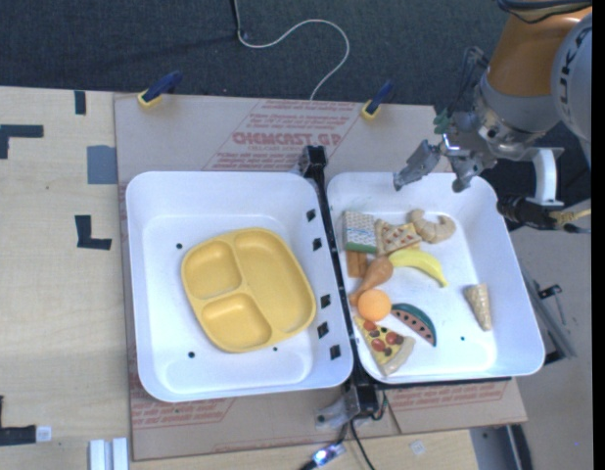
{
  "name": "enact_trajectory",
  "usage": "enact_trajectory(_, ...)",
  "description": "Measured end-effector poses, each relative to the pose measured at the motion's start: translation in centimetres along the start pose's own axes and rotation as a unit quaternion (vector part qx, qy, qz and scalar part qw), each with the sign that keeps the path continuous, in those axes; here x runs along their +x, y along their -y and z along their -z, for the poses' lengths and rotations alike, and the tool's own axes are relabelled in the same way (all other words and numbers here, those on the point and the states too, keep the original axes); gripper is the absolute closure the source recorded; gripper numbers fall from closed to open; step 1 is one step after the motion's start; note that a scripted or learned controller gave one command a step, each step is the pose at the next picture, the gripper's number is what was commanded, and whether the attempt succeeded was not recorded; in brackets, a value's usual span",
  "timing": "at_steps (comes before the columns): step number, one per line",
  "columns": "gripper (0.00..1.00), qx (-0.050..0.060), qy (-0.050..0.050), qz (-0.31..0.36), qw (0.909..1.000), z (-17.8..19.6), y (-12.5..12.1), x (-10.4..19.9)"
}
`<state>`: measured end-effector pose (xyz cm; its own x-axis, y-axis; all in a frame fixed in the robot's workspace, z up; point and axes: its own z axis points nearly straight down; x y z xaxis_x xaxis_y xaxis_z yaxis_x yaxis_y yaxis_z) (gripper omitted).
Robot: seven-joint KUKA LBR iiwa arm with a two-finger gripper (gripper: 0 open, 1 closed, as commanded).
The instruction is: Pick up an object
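From my remote seat I log the bench from left to right, each item placed against the gripper (pixel 442 167). Item one, far to its left and lower: the left bin (pixel 146 262), holding a yellow sectioned plate (pixel 248 289) lying flat near its middle, set apart from the food, I judge as a drop-off spot. Item two, below and left of the gripper, hard against the divider: a greenish waffle-like square (pixel 359 230), an orange carrot-like piece (pixel 378 271), an orange ball (pixel 374 305) and a pizza slice (pixel 385 344), crowded so close that some touch. Item three, directly below the gripper and nearest to it: a tan cracker-like wedge (pixel 398 234) and a beige knobbly piece (pixel 432 225), with a banana (pixel 421 261) and a watermelon slice (pixel 417 322) lower down. Item four, below and to its right: an ice-cream cone (pixel 480 305), lying alone and well apart from the rest, so I judge it the easiest candidate. The right bin (pixel 513 262) carries all of these. The gripper itself hangs above the bin's far rim with its two fingers spread apart and nothing between them; nothing has been picked, and I read the raised, open stance as readiness to descend.
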<state>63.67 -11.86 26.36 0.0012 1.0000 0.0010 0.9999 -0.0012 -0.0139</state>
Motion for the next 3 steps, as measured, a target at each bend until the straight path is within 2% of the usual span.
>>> enact_trajectory(1, 0.0, -0.006, 0.001, 0.001, 1.0, 0.8, -0.2, 0.0)
enact_trajectory(2, 0.0, -0.004, 0.001, 0.001, 1.0, -3.8, 0.2, -0.4)
enact_trajectory(3, 0.0, -0.004, 0.001, 0.002, 1.0, -8.5, -0.4, -0.4)
